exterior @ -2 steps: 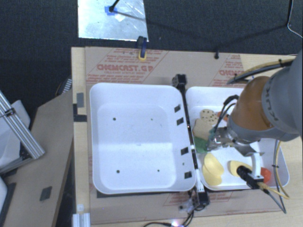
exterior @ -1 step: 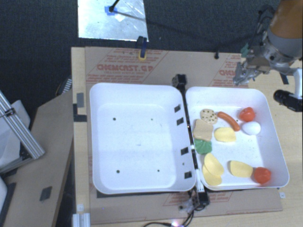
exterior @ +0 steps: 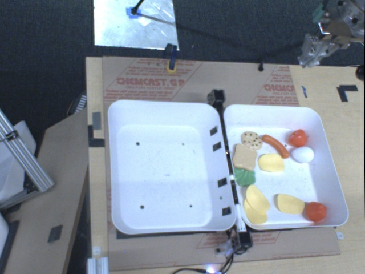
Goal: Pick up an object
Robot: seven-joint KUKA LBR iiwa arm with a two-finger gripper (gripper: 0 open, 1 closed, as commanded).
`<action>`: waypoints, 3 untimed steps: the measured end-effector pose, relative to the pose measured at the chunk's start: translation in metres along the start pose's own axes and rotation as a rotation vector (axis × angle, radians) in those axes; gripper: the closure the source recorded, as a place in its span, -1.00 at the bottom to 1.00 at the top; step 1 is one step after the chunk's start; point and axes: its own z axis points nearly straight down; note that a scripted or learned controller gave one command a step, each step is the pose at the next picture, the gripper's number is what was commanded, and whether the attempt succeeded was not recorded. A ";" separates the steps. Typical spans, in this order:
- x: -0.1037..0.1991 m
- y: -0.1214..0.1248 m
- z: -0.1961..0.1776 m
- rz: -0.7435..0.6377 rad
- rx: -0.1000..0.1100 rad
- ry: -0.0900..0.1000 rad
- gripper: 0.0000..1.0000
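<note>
The right bin [exterior: 325,176] holds several toy foods. A round cookie [exterior: 249,138], an orange sausage [exterior: 275,145], a red tomato [exterior: 297,137] and a white egg [exterior: 303,154] lie in its far half. A tan bread slice [exterior: 244,156] and a green leaf [exterior: 245,177] rest against its left wall. Yellow pieces [exterior: 271,162] [exterior: 256,203] [exterior: 291,204] and a second red tomato [exterior: 315,211] lie nearer the front. My gripper [exterior: 317,49] hangs high at the top right, beyond the bin's far edge and well away from every item. Nothing is visible in it.
The left bin [exterior: 165,170] sits beside the right one, with black clips [exterior: 222,181] along the shared wall. A shiny foil sheet [exterior: 137,13] lies beyond the cardboard board [exterior: 239,76]. A blue-yellow clamp [exterior: 170,59] stands at the board's far edge. Metal framing [exterior: 20,156] is at the left.
</note>
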 end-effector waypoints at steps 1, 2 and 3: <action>-0.026 -0.010 -0.103 0.005 0.005 0.000 1.00; -0.039 0.018 0.103 0.005 0.023 0.004 1.00; -0.048 0.024 -0.010 0.002 0.007 0.000 1.00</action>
